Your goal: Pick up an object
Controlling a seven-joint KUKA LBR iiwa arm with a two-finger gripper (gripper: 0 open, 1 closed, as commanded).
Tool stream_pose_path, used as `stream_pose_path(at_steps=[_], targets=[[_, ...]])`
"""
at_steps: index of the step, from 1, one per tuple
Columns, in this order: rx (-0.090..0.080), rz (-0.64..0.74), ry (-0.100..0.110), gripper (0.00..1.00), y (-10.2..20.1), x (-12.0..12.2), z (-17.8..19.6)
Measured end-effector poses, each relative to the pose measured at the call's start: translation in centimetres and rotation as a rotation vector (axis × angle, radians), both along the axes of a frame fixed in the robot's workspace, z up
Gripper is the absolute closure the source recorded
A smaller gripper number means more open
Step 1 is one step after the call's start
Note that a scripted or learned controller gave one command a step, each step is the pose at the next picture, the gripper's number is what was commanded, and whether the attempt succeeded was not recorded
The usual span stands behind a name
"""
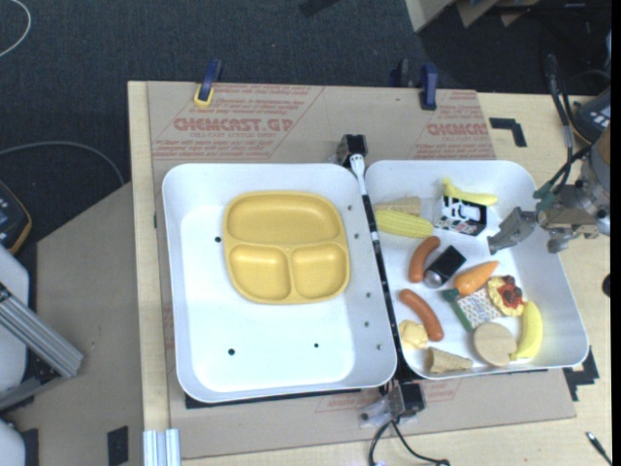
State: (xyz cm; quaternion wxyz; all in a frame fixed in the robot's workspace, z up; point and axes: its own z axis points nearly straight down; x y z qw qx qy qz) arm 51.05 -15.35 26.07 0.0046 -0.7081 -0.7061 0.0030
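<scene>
The left bin [194,289] is a shallow white tray with rounded corners and a smooth, slightly glossy floor. On it lies a yellow divided plate [286,245], moulded plastic, with one wide compartment at the far side and two smaller ones at the near side.

The right bin [558,289], of the same form, touches the left bin along a shared edge. It holds the loose objects available for picking:

- A corn cob [403,224], pale yellow with a ribbed surface, near the far-left corner.
- Two sausages, smooth and red-orange: one [423,258] lies steeply angled beside the cob, the other [421,315] lies diagonally nearer the front.
- A small black block [445,263], matte, just beside the first sausage.
- A black-and-white carton [463,214] with a yellow strip along its top, at the far side.
- A carrot [475,278], orange and tapered, near the bin centre.
- A flat checked piece [477,308] below the carrot, touching a small red and yellow item [505,294].
- A tan round disc [493,342] and a curved yellow banana [529,330] at the near-right corner.
- Two pale wedge-shaped pieces [432,352] along the front wall.

The gripper [519,226] hangs over the right side of this bin, near the carton and carrot. Nothing is seen between its fingers; whether the jaws are spread or pressed together cannot be told.
</scene>
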Motion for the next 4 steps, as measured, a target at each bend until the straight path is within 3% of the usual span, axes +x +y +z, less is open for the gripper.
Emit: stream_pose_path(at_steps=[1, 3, 4], targets=[[-0.003, 0.003, -0.011, 0.0, 0.0, 0.2, 0.5], [0.0, 0.002, -0.005, 0.0, -0.8, 1.0, -11.0], [-0.005, 0.003, -0.017, 0.0, -1.3, 0.3, -15.8]])
